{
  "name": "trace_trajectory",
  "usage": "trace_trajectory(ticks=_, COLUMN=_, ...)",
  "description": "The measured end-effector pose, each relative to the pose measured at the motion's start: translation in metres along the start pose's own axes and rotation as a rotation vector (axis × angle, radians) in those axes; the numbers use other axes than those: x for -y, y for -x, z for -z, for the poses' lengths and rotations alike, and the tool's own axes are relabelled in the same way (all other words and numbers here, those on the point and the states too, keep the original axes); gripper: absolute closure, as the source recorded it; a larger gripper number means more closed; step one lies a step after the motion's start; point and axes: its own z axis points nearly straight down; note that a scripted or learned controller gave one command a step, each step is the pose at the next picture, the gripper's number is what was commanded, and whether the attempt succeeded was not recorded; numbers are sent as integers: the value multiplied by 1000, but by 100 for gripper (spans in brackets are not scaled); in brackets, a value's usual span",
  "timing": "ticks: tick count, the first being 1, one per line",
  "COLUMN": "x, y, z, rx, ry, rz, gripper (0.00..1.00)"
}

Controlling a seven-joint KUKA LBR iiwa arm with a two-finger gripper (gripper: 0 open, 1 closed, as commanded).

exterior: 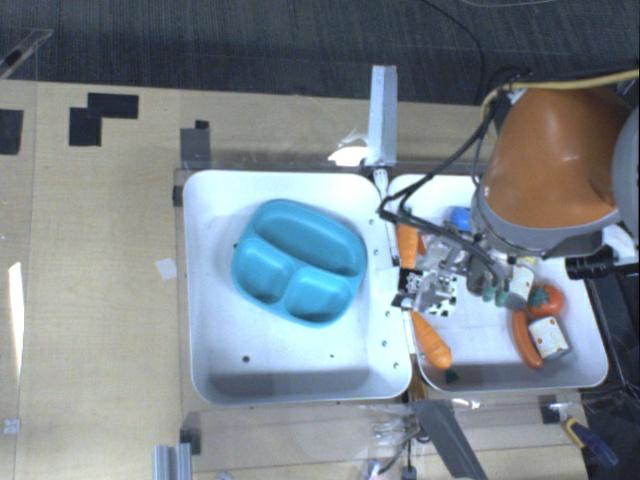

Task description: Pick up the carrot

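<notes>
1. Clearly, two shallow white bins are seen side by side on the bench: the left bin (205, 368) and the right bin (590, 368).
2. The grey arm (555, 158), with its orange band, is seen reaching in from the right, above the right bin.
3. The gripper (432, 290) is found low over the left part of the right bin, just above the carrot's upper end.
4. How far the claw is spread cannot be told; its tip is lost in a clutter of cables and metal parts, and nothing can be made out as held in it.
5. The carrot (432, 339) is found lying in the right bin, near the wall shared with the left bin and toward the near edge.
6. Its long axis is set on a diagonal, from upper left to lower right; a small dark green bit shows at the lower right end.
7. Whether the claw touches the carrot cannot be decided.
8. A second orange piece (407, 245) is seen beyond the gripper, close to the same wall.
9. A red and orange toy (537, 333) is seen at the right of that bin.
10. A blue divided plate (298, 261), with three compartments, is seen lying in the left bin.
</notes>
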Motion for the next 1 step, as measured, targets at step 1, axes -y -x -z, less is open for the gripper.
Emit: trace_trajectory(ticks=1, x=-65, y=-21, z=-55, rx=-5, ry=0, rz=90, gripper=100)
